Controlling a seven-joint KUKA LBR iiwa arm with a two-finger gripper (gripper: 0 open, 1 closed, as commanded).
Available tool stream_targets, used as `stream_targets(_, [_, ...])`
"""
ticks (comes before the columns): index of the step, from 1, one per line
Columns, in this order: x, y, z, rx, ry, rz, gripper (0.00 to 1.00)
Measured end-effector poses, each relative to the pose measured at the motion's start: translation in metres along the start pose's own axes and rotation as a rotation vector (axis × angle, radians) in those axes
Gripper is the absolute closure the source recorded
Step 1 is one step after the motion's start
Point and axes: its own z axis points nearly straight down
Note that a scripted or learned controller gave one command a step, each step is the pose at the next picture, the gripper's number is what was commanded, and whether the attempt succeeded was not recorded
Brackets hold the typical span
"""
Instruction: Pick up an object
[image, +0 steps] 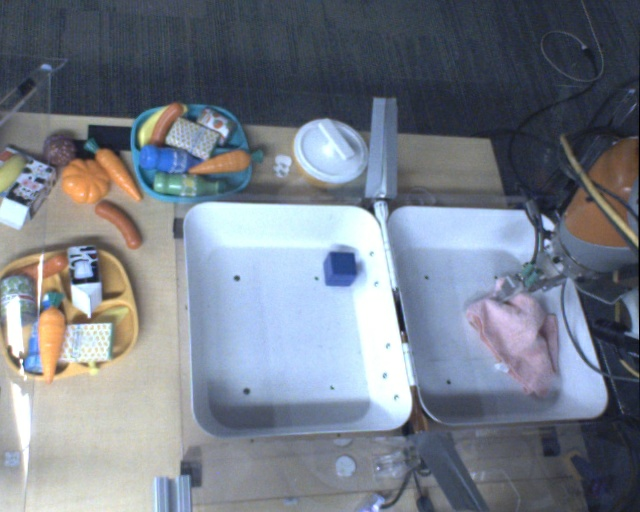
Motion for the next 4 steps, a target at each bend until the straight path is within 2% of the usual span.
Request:
stream_targets(1, [0.049, 0.001, -0.001, -0.003, -0.001, -0.223, 0.0])
stream_targets(2, [0.133, -0.031, -0.014, 0.007, 0.008, -0.177, 0.0])
stream_targets(3, [0.118, 0.008, -0.002, -0.003, 0.0, 0.02, 0.0])
stream_targets(4, [0.092, 0.053, 0.0, -0.004, -0.001, 0.096, 0.0])
